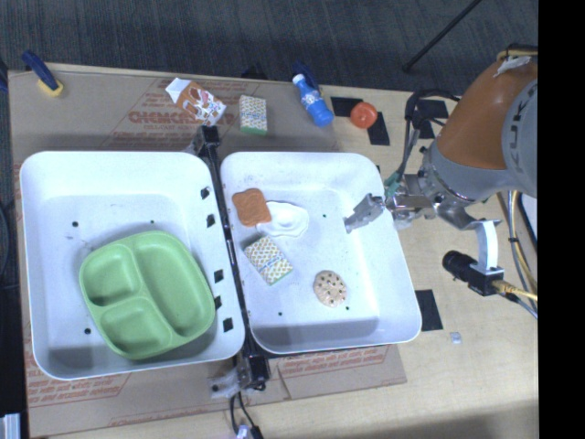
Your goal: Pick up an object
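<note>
We cannot tell whether the jaws of the gripper [364, 213] stand apart or together: from above they read as one grey stub over the right edge of the right bin [388, 286], with nothing visibly between them. The arm [480, 144] behind it is cut off at the right, so we see just its orange band and grey wrist.

In the right bin lie four things, all apart from the gripper: an orange-brown slab [250, 207] near the left wall, a white piece [286, 218] touching it on its right, a patterned packet [269, 259] just below them, and a round cookie [330, 287] nearer the front. We cannot make out what the white piece is.

The left bin [46, 245] holds a green divided plate [144, 291].

Both bins sit on flattened cardboard [146, 117] on a pale bench [475, 364]. Behind the bins lie a crumpled snack bag [194, 101], a small box [253, 114], a blue bottle [313, 100] on its side and a small orange object [364, 114]; a blue and yellow clamp [42, 73] sits at the far left corner. Beyond the bench is dark carpet [274, 16].
</note>
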